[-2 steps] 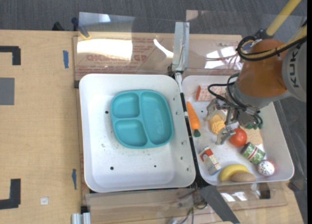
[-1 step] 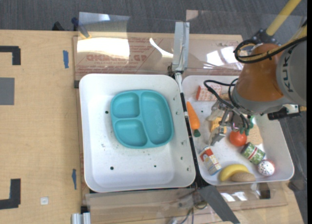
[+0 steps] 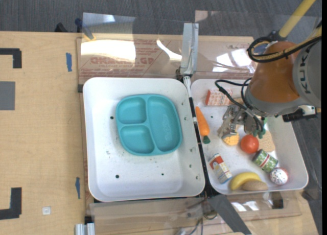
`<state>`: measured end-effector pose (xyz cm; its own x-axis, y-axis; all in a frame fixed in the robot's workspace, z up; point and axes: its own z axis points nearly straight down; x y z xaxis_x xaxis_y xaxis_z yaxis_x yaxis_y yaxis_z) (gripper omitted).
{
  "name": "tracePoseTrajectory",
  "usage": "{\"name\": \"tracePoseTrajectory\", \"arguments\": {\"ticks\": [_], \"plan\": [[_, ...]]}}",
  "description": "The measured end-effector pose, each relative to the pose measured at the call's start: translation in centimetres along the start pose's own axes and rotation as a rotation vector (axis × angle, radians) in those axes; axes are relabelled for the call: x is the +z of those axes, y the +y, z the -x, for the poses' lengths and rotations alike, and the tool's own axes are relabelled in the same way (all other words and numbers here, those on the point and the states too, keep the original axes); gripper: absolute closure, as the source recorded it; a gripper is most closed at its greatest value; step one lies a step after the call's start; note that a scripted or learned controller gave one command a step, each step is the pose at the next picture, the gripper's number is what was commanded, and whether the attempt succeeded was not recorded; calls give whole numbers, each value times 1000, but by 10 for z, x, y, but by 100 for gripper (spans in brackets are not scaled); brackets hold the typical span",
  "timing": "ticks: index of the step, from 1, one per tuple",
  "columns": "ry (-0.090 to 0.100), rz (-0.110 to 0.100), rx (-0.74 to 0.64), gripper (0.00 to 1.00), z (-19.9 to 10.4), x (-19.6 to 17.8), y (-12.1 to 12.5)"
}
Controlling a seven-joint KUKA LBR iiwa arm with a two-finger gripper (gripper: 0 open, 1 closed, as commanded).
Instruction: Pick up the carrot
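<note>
The carrot (image 3: 202, 122) is orange with a green tip and lies along the left wall of the right bin (image 3: 299, 165), pointing toward the near side. My gripper (image 3: 241, 128) hangs low over the middle of that bin, to the right of the carrot and apart from it. It stands open, with nothing held between its fingers. A yellow wedge (image 3: 231, 139) lies just under its left finger and a red tomato (image 3: 249, 144) just under its right one.
The right bin also holds a red box (image 3: 217, 97) at the back, a small red-and-white bottle (image 3: 220, 167), a banana (image 3: 247, 180), a green can (image 3: 264, 160) and a white ball (image 3: 279, 177). In the left bin (image 3: 102, 142) lies a teal divided plate (image 3: 149, 124).
</note>
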<state>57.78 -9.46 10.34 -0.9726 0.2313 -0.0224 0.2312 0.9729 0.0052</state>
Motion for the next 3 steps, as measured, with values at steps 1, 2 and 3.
{"name": "tracePoseTrajectory", "arguments": {"ticks": [1,2,3], "plan": [[3,-2,-192,100,-80,10,-19],[6,-2,-193,0,-80,11,-19],[10,-2,-183,0,-51,12,-14]]}}
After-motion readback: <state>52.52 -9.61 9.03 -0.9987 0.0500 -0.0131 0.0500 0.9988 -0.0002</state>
